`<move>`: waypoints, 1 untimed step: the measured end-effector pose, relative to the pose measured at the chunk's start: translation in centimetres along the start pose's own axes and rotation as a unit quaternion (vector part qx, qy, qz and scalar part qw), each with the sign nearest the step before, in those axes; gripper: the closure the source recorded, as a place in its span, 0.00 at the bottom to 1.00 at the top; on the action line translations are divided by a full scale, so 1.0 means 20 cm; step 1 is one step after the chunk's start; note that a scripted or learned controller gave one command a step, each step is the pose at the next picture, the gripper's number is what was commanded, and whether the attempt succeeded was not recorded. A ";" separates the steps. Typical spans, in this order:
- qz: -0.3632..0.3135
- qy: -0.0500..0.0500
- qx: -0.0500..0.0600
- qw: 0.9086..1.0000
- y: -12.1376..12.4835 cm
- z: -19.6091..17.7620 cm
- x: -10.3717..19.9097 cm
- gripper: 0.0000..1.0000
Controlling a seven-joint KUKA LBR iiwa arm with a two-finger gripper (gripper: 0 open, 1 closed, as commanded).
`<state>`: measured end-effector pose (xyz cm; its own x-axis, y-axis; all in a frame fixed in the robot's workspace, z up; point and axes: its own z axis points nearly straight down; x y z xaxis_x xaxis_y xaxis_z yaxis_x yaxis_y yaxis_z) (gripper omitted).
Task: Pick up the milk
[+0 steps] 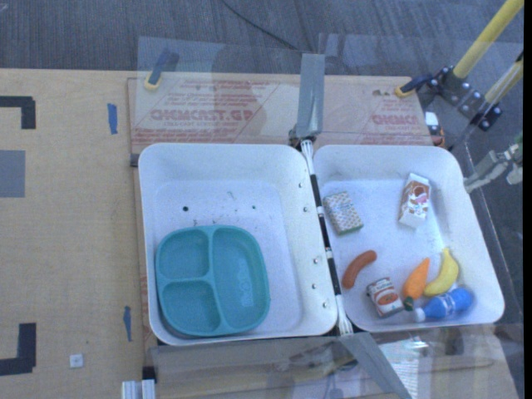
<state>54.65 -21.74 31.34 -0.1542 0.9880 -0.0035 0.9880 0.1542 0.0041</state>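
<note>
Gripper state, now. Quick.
Gripper: cannot be told from this frame. The milk carton lies untouched in the right bin, near its far right side.

Light is even and fairly bright, w/ a cool bluish cast; both white bins (224,160) look a bit washed out but not blown. Shadows are soft and faint, e.g. a thin one under the teal tray (213,281). Pic is low-res and slightly soft overall; clear sheets (208,102) along top and bottom edges give pale hazy reflections.
</note>
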 end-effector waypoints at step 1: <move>-0.030 0.000 0.000 1.000 0.03 -0.32 -0.03 0.00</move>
<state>55.40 -22.26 37.76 -0.2138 0.9769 -0.0035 0.9769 0.2138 0.0039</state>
